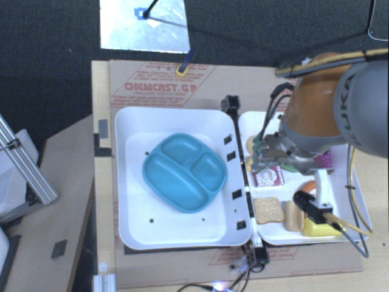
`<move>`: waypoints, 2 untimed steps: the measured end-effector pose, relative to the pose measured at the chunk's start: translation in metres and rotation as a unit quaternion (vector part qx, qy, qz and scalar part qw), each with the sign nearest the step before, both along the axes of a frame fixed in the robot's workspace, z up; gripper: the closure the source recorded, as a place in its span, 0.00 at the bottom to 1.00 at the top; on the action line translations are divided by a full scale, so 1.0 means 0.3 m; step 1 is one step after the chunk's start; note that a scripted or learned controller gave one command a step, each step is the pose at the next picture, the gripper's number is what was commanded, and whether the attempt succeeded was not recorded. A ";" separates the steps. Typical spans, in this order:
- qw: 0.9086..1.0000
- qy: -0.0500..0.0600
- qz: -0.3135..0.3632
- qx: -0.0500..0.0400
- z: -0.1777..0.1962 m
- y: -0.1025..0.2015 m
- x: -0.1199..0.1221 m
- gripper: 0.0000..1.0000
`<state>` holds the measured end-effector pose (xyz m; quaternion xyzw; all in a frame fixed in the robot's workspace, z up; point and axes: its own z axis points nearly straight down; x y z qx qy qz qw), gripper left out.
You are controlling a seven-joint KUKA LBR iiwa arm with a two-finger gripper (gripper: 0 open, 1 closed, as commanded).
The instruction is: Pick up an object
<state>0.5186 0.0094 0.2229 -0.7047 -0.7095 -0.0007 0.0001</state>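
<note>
Two white bins side by side at frame centre: the left bin (130, 224) holds one blue three-compartment plate (184, 171); the right bin (252, 121), at right of centre, holds one slice of toast (267, 209), one pink-edged packet (269, 176), one yellow block (317, 227) and one tan piece (294, 216), all near its lower half. My pincer (262, 158) sits low over the right bin, just above the packet; whether it is apart or together I cannot tell, my wrist hiding it.

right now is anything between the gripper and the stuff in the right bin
Nothing visible stands in the way. The gripper is already low in the right bin, just above the pink card; the toast slice lies uncovered nearer the camera.
</note>
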 end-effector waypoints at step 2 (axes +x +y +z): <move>1.000 -0.001 0.000 0.000 0.025 0.047 0.017 1.00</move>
